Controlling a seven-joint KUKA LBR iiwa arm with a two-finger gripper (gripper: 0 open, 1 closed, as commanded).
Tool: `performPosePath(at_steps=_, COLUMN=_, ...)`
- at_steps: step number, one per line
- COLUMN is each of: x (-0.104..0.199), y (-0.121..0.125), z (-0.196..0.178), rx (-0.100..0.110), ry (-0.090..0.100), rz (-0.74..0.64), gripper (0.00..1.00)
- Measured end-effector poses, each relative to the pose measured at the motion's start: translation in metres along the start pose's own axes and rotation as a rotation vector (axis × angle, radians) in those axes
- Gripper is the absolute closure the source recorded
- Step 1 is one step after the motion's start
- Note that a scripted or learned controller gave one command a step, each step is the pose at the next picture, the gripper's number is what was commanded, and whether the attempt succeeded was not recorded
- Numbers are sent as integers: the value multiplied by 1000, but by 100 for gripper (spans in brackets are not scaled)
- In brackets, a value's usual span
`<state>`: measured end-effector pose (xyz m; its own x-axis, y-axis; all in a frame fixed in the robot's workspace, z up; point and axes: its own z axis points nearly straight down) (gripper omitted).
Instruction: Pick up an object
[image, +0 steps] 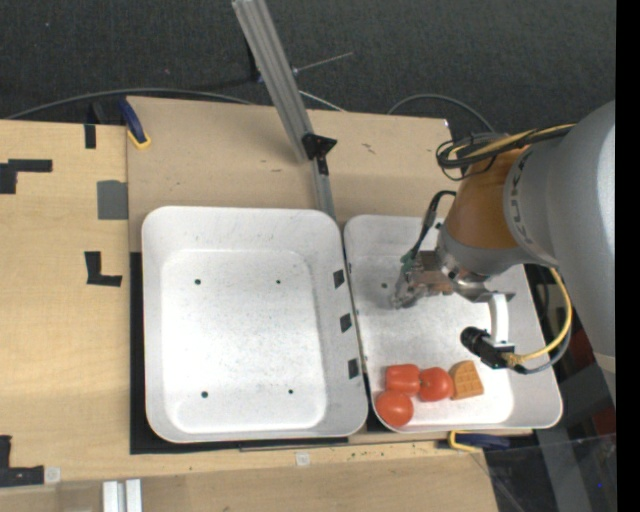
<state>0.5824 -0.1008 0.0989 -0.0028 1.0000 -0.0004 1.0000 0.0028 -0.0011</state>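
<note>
Three red tomato-like pieces (404, 378), (434, 384), (394, 407) and an orange waffle-like block (466, 380) lie together at the near edge of the right bin (380, 240). My gripper (408, 291) hangs over the middle of that bin, well behind the pieces and apart from them. Nothing shows between its fingers. The grey arm with its orange band (480, 215) comes in from the right above the bin.
The left bin (240, 320) sits beside the right one on the wooden bench. A slanted metal pole (290, 100) stands behind the bins. A black connector and yellow cable (490, 350) hang from the wrist over the right bin's right side.
</note>
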Motion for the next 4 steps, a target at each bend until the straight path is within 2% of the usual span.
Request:
performPosePath(at_steps=1, x=7, y=-2, z=-44, rx=-4, ry=1, rz=1, gripper=100)
performPosePath(at_steps=2, x=6, y=-7, z=-105, rx=-6, ry=0, rz=1, gripper=100)
performPosePath(at_steps=3, x=7, y=-7, z=-110, rx=-1, ry=1, rz=2, gripper=100)
performPosePath(at_steps=4, x=66, y=-20, z=-107, rx=2, ry=2, rz=-3, gripper=100)
